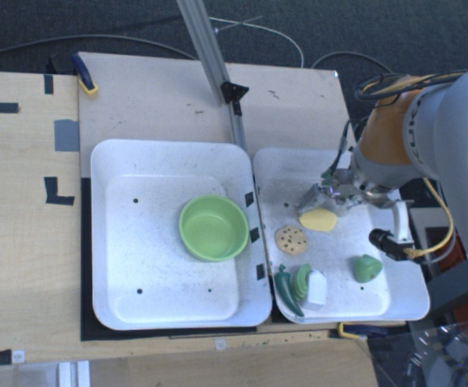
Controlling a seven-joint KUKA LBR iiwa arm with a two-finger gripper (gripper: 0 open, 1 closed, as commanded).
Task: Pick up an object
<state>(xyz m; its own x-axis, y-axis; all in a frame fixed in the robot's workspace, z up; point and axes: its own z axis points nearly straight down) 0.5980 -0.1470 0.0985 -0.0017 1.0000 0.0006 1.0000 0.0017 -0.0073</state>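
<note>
Several small things lie in the right shallow white plastic bin (395, 301), and the nearest to the claw (335, 193) is a pale yellow rounded lump, lemon-like in shape (319, 219). It sits in the bin's upper middle, just below the claw and seemingly touching it or nearly so; whether the claw is spread or pressed together I cannot tell (the metal parts blur into one another).

The yellow lump looks like a light moulded toy, smooth and probably a bit slippery, with curved sides that could squirt out of a pinch. Taking it across its narrower width, near the middle, seems the safest hold.

Close beside it lies a round tan cookie with dark specks (291, 239), flat and harder to grip. Further off are a small green rounded piece (366, 268) and a cluster of green and white items (300, 285) at the bin's lower edge.

Its floor is smooth, speckled white, with bare room around the lump. The left white bin (121, 216) holds a lime-green plastic bowl (213, 228), both on the pale wooden surface (24, 216).
</note>
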